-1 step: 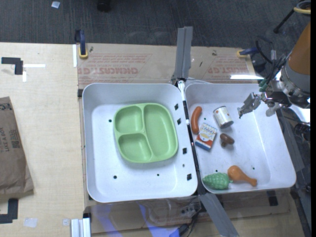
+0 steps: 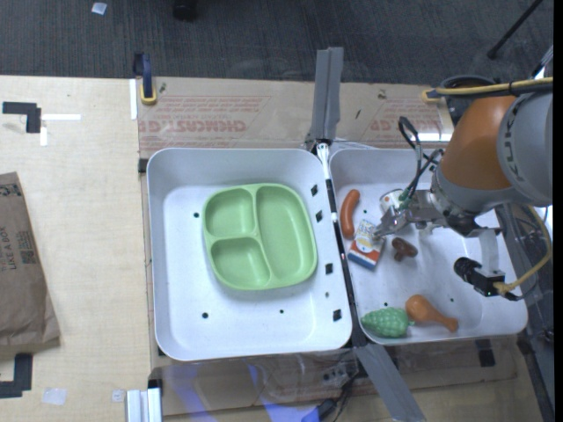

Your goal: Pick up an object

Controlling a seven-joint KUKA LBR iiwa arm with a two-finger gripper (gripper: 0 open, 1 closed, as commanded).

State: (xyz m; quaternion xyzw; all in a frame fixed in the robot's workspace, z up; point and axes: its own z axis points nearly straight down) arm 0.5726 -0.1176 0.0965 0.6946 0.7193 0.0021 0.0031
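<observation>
While the arm leans in from the right, the likeliest target looks to be the small carton [image 2: 365, 252] with red and blue print, lying flat on the floor of the right bin [image 2: 493, 322] near its left wall. The gripper [image 2: 388, 228] hangs just above and beside the carton's upper right corner; whether it is released or clenched I cannot tell from here, and nothing is visibly caught in it. So I judge the pick as not yet made: the approach is nearly done, the grasp and lift are left.

Around the carton lie a red sausage [image 2: 350, 211] just above it, a small dark brown lump [image 2: 405, 250] to its right, and, nearer the front edge, a green knobbly toy vegetable [image 2: 386, 323] next to an orange drumstick [image 2: 430, 313].

Next door, the left bin [image 2: 176, 306] holds a green divided plate [image 2: 260, 235] with three compartments.

Both bins sit on a pale wooden bench [image 2: 79, 236], with printed cardboard [image 2: 220, 123] behind them, a brown paper bag [image 2: 22, 262] at far left, and dark carpet [image 2: 246, 16] beyond.
</observation>
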